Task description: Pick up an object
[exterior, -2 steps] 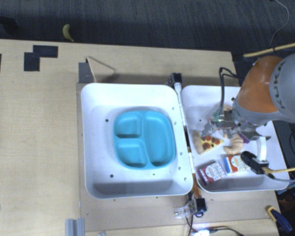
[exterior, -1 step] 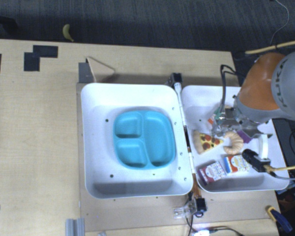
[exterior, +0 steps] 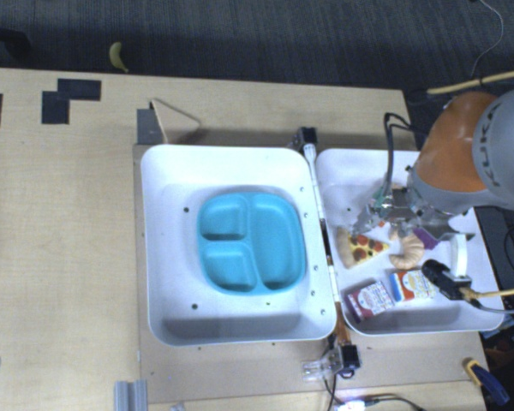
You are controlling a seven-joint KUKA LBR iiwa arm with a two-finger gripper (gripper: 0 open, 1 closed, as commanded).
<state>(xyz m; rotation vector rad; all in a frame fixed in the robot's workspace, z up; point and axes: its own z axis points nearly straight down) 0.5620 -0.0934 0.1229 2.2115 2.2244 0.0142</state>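
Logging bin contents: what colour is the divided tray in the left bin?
Light blue tray, in the camera view.

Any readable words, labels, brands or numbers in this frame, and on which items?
No text here can be read.
Small carton in the right bin: printed label, too blurred to read.
Blue-and-orange carton beside it: print too small to read.
Blue divided tray: no markings seen.
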